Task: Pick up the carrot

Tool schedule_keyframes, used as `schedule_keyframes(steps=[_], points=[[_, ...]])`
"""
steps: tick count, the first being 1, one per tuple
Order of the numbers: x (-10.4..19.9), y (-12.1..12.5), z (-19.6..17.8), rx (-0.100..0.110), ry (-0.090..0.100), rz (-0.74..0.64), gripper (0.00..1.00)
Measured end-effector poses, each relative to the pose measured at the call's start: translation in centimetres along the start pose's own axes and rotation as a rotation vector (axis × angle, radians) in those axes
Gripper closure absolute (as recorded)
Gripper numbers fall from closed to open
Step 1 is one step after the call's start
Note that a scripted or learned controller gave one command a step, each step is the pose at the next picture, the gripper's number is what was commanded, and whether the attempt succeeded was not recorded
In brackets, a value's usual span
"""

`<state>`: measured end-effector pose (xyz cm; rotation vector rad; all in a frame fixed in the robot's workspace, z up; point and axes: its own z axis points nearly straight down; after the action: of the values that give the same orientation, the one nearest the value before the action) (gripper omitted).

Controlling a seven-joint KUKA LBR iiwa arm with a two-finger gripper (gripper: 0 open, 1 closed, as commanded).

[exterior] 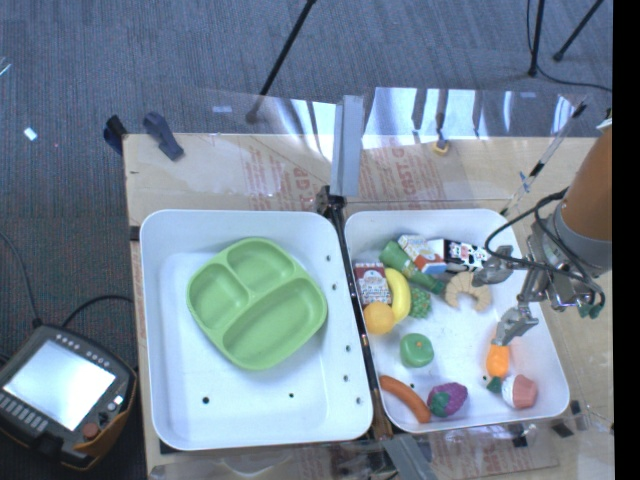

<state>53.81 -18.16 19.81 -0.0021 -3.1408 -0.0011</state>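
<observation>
Two bins | carrot (497, 359) in right bin (455, 423), near right wall, upright-ish, green top down by pink-white item (519, 391) | claw (515, 326) just above carrot's upper end, touching or nearly | finger state: cannot tell | green plate (257, 303) in left bin (180, 408)

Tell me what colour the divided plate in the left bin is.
Light green. The divided plate shows plainly in the camera view.
</observation>
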Motion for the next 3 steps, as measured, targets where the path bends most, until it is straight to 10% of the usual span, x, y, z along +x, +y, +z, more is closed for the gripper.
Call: schedule_keyframes(steps=[1,2,3], points=[[3.5,-0.6,10.8,-0.004,0.009,0.124,0.0],[3.1,-0.4,9.5,-0.002,0.001,0.116,1.0],[6.0,-2.1,0.9,0.001,-0.005,-0.097,1.0]])
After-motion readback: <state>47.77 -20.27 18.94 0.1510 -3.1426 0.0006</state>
